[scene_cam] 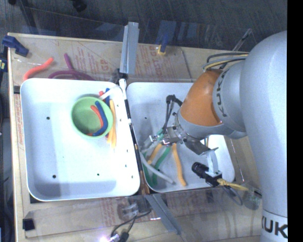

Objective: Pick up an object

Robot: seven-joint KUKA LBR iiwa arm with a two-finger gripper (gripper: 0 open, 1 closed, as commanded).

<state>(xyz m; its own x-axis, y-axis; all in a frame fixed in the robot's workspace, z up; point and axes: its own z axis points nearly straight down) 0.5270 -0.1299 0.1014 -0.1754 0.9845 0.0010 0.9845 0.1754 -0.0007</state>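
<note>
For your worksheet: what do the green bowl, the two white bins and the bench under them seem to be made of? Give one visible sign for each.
Green bowl: probably plastic; even, bright colour with a soft sheen.
White bins, left and right: likely moulded plastic, possibly enamelled metal; smooth, glossy, rounded corners.
Bench: looks like plywood or board; pale tan, matte, with red printed markings.

Left bin (40,150): floor open apart from green bowl (92,116) near its right wall. Right bin (151,97): arm (227,105) overhangs; tools (164,160) crowd lower left.

arm (252,100) hiding right bin (146,110) middle; jaws' state unclear, thin tools (164,158) indistinct
</note>
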